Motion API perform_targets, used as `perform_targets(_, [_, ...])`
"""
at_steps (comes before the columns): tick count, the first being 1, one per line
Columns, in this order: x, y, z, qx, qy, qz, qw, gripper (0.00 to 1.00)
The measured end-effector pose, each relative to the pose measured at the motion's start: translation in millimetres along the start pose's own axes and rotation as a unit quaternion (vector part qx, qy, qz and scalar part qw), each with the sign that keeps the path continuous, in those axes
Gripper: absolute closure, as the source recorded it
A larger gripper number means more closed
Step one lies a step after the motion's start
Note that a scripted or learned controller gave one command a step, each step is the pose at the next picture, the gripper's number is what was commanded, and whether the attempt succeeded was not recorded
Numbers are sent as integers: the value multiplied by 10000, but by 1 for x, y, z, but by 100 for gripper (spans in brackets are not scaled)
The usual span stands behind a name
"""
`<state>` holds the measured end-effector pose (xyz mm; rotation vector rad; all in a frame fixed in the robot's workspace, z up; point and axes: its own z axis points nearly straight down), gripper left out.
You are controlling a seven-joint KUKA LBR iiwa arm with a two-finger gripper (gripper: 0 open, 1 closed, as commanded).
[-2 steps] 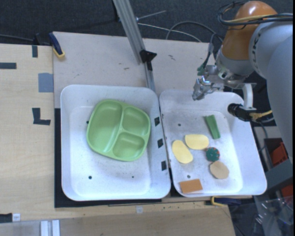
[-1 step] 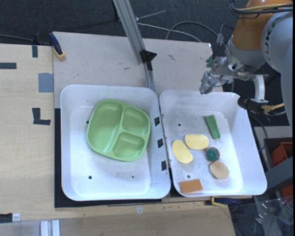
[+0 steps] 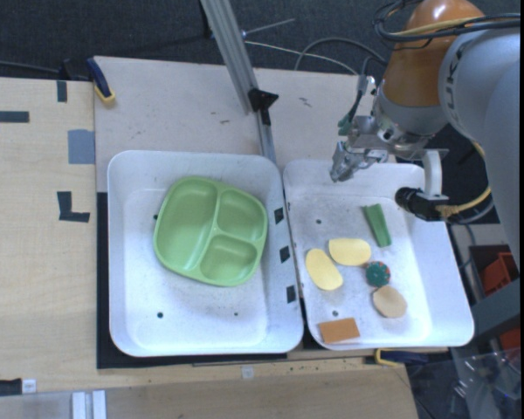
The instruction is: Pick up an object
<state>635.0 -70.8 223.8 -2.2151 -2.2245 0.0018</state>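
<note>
Nearest us, at the bottom of the right bin (image 3: 437, 308), we see an orange block (image 3: 339, 330) by the front rim. Just above it lie a tan disc (image 3: 389, 302), a teal ball (image 3: 378, 274) and two yellow pieces (image 3: 324, 269) (image 3: 350, 251) side by side. A green stick (image 3: 376, 225) lies further up. In the left bin (image 3: 131, 260), a green divided plate (image 3: 211, 230) rests tilted at mid-frame. Furthest, in the upper right, the gripper (image 3: 343, 169) hangs over the right bin's back edge, holding nothing; we cannot tell how its jaws stand.
</note>
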Motion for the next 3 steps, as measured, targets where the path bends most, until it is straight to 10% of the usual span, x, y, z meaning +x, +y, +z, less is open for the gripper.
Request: perform_targets(3, [158,-49,-10,-1,7,-17,10000,100])
